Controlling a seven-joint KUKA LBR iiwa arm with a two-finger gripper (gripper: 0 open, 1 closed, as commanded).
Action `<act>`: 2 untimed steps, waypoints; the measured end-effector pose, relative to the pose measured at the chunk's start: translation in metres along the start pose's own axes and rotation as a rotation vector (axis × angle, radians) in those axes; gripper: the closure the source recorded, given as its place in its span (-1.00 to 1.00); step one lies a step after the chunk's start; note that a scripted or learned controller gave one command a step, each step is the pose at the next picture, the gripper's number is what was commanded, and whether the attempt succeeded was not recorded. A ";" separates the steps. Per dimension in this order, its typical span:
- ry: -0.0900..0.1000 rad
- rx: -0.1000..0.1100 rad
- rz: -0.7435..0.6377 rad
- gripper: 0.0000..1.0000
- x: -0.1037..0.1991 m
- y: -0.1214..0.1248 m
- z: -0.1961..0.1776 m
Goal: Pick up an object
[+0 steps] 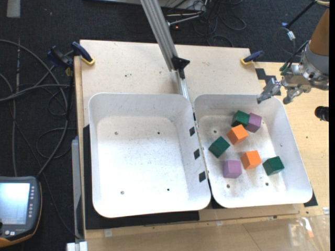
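Hovering above the far right corner of the right bin (293, 135), the claw (277, 92) hangs with its two dark fingers spread apart and nothing between them. One fingertip points down-left at the bin's rim, the other sits closer to the wrist; the metal parts blur together, so their exact shape is hard to read. Behind them the grey arm (319, 61) is cut off by the picture's right edge, a sliver of its orange band (324, 33) showing.

Below and left of the claw, six blocks lie on the right bin's floor, well apart from the fingers. A green block (240, 118) touches a purple block (254, 122) near the far wall, with an orange block (238, 134) just in front of them. Another green block (219, 146) sits nearer the divider. A second purple block (232, 168) and a second orange block (251, 159) lie side by side, and a third green block (273, 165) rests to their right.

Beside it, the left bin (104, 140) shows only dark specks. Both bins rest on a pale worktop (131, 61), clamped at its far corners. A slanted metal rail (159, 25) hides part of the far edge. A handheld screen (18, 208) is cropped at lower left.
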State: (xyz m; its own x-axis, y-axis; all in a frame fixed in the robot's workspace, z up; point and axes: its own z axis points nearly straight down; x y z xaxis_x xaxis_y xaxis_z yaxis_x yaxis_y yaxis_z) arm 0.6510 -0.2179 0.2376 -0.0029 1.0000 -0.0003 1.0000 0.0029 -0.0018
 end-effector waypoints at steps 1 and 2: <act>0.000 0.000 0.000 -1.00 0.000 0.000 0.000; 0.001 0.003 0.001 -1.00 -0.001 0.002 0.044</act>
State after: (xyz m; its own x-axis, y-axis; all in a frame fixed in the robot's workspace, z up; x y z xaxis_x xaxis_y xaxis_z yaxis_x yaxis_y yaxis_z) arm 0.6529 -0.2185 0.1941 -0.0020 1.0000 0.0003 1.0000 0.0020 -0.0046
